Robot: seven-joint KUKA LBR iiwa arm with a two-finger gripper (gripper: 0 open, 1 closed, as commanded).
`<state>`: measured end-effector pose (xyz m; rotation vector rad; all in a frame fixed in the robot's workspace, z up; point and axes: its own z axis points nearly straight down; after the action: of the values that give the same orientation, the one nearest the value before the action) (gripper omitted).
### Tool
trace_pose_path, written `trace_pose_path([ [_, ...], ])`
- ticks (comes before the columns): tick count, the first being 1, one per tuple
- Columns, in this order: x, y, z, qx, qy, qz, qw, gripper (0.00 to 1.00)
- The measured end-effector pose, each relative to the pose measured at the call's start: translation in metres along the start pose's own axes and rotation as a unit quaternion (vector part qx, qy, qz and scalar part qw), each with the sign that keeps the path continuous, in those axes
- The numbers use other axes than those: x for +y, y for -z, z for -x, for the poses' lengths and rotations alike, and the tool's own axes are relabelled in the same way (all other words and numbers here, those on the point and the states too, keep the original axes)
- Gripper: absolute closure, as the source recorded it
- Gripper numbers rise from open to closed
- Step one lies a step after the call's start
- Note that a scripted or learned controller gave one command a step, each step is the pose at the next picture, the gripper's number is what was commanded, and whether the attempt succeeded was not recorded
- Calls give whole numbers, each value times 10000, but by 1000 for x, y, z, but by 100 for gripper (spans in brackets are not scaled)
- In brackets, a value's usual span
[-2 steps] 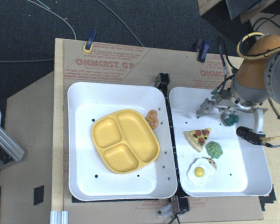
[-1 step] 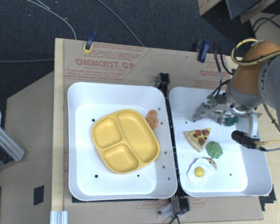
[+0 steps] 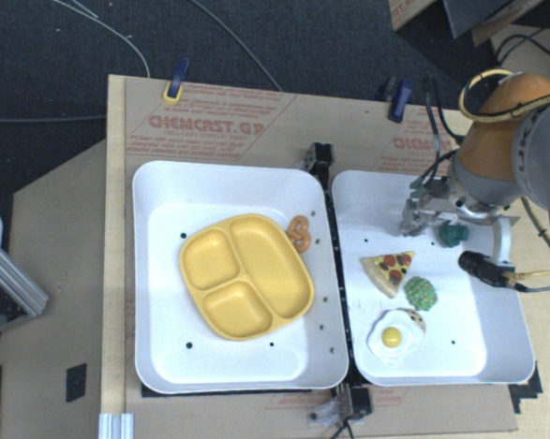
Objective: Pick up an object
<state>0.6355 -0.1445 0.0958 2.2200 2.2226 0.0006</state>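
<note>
From my station I list surfaces only. Two white bins: left bin (image 3: 151, 252) and right bin (image 3: 491, 360), smooth plastic with a soft sheen. Yellow divided plate (image 3: 245, 276): smooth plastic, satin finish. Pizza slice (image 3: 388, 271), fried egg (image 3: 395, 336), green broccoli piece (image 3: 421, 294): toy-like plastic, the broccoli knobbly. Bench board (image 3: 116, 212): matt brown paper or card, printed in red. Arm (image 3: 520, 137): grey shell smooth, orange band glossy. Floor (image 3: 59, 77): dark, rough carpet.

Bright, even overhead light washes the white bins (image 3: 258, 189) to mild glare, shadows stay soft, and the picture is slightly grainy.
</note>
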Motion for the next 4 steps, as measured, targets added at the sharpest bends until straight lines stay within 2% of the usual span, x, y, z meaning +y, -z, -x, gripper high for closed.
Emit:
trace_pose_path([
  [1, 9, 48, 5, -13, -1, 36, 10000, 100],
  [3, 8, 160, -4, -13, -1, 44, 10000, 100],
  [4, -10, 165, -55, 10, 19, -10, 10000, 100],
])
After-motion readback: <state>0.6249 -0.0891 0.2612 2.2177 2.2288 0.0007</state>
